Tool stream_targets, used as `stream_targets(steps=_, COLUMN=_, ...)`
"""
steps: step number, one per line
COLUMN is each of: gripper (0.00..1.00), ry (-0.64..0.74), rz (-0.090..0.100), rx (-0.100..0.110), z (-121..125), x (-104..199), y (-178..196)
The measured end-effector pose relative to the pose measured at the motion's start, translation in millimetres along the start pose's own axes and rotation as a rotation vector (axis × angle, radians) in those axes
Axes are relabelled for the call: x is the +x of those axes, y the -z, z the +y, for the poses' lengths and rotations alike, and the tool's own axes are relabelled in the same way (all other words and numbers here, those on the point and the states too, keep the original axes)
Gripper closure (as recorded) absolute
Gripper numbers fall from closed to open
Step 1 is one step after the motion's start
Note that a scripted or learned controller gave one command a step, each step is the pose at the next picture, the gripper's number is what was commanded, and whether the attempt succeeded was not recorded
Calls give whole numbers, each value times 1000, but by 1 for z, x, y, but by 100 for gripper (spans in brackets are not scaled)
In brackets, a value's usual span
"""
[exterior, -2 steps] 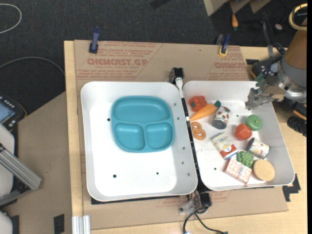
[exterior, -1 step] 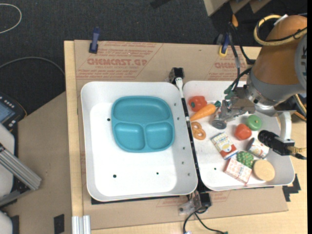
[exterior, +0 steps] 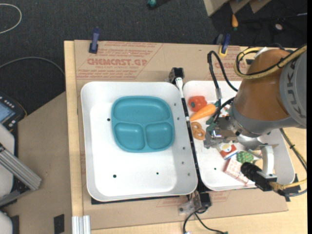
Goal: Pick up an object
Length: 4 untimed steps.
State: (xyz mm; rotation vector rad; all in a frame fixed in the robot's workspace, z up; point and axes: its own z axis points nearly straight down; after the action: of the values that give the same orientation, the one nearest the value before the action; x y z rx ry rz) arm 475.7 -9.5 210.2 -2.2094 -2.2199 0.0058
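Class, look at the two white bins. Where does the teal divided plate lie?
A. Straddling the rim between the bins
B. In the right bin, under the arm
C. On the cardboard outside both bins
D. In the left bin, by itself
D: the teal divided plate lies flat inside the left bin, while the carrot and other small items sit in the right bin.
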Motion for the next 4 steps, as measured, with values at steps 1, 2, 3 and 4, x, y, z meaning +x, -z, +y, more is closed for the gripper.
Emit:
stream_targets(steps=1, gripper=100, ry=-6, rz=-6, rx=-30, z=4, x=-40, y=182)
stream_targets(steps=2, gripper=100, ry=1, rz=-2, rx=-2, z=2, x=17, y=119)
stream_targets(steps=3, gripper=100, ry=2, rz=-3, rx=-1, z=2, x=77, y=55)
stream_targets(steps=4, gripper=100, ry=2, rz=0, rx=-20, z=4, x=122, y=146)
